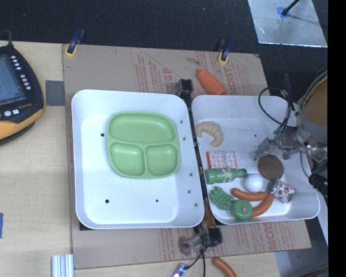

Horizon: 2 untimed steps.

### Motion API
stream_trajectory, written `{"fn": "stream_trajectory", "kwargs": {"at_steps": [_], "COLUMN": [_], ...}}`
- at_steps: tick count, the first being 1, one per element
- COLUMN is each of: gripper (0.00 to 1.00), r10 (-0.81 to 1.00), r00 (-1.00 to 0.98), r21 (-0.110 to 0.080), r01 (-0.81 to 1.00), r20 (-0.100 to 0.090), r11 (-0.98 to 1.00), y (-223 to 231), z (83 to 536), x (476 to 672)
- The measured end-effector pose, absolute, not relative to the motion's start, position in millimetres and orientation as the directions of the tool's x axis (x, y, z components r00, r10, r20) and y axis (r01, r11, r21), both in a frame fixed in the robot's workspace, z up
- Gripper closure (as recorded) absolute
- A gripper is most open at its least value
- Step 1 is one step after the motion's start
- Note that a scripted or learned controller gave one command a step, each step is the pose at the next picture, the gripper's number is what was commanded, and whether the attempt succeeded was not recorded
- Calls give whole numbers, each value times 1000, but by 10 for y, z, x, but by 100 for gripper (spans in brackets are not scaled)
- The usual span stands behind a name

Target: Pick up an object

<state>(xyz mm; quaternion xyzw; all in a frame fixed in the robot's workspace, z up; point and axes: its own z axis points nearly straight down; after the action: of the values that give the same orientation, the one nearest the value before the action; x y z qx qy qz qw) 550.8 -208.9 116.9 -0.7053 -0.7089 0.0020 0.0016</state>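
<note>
The two-finger gripper (272, 150) hangs over the right white bin (242, 109); fingers' state cannot be told; the round brown disc (270, 167) lies just below, above the orange sausage (249, 194), whose long axis runs left-right.

So there's a teach pendant (11, 94) hanging off the bench's left edge, two blue clamps (75, 41) on the cardboard's (132, 68) far edge, grey tape (55, 93) beside it.

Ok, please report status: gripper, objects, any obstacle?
Gripper low in right white bin, nothing held. Brown round disc just below it. White egg crowds the disc.
</note>
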Motion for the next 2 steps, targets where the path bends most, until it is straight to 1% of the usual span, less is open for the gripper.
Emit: {"fn": "stream_trajectory", "kwargs": {"at_steps": [1,2], "gripper": [0,0], "r10": [1000,1000], "r00": [-5,-5], "r21": [-3,-3], "r01": [1000,1000], "r20": [-2,0], "r11": [5,5], "y": [-2124,-2120], "z": [916,1479], "x": [5812,5339]}}
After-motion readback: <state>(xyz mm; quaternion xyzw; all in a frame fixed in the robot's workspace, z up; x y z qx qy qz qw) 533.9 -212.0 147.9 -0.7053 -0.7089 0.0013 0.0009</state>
